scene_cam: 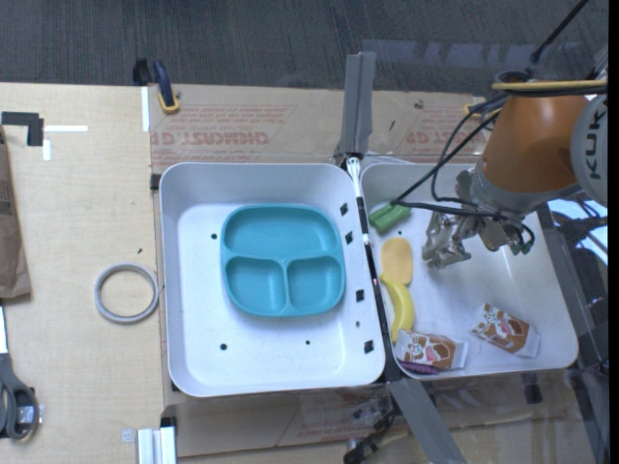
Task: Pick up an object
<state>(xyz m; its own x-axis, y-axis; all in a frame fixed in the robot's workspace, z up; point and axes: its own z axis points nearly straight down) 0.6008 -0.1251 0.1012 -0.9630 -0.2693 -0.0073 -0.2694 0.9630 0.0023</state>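
Cardboard (242, 124) printed lettering unreadable, snack packet (503, 329) label unreadable, gripper (447, 249) above

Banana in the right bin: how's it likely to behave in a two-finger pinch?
The banana lies curved along the right bin's left wall, so the fingers probably get little room on that side. Its rounded, smooth-looking skin may slip or rock if pinched off-centre. It touches a snack packet at its lower end, which might drag along. The gripper hovers nearby.

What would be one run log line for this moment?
arm: over right bin | pincer: above bin floor, nothing seen between its tips | nearest: yellow banana, green item | left bin: teal divided plate
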